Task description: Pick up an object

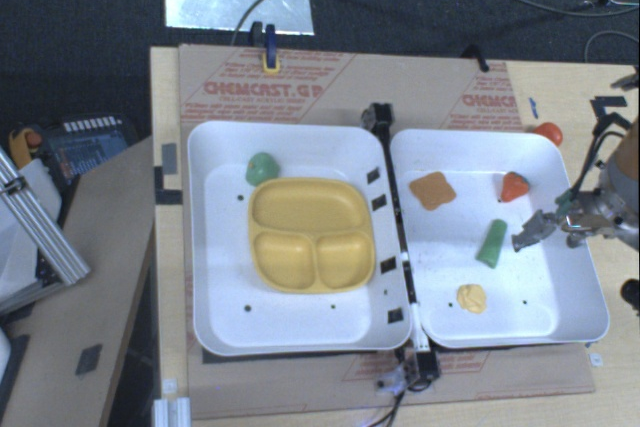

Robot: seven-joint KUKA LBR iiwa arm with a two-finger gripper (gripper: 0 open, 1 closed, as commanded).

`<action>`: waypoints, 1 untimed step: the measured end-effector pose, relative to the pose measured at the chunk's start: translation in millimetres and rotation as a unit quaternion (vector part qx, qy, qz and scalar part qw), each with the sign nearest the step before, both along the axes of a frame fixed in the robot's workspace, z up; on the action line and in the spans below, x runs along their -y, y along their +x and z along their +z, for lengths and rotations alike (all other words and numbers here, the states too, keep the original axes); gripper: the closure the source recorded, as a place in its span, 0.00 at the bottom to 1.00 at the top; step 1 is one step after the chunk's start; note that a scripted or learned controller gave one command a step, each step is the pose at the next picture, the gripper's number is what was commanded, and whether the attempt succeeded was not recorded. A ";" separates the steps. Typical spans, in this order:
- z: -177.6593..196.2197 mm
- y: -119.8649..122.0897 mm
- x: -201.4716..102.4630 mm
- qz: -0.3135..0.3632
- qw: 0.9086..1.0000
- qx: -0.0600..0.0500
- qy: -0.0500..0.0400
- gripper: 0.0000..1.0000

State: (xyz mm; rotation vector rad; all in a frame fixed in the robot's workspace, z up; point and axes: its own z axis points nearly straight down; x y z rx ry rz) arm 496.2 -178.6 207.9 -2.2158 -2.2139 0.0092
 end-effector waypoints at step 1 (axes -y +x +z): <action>6.2 3.0 -0.5 0.002 1.000 0.006 -0.001 0.00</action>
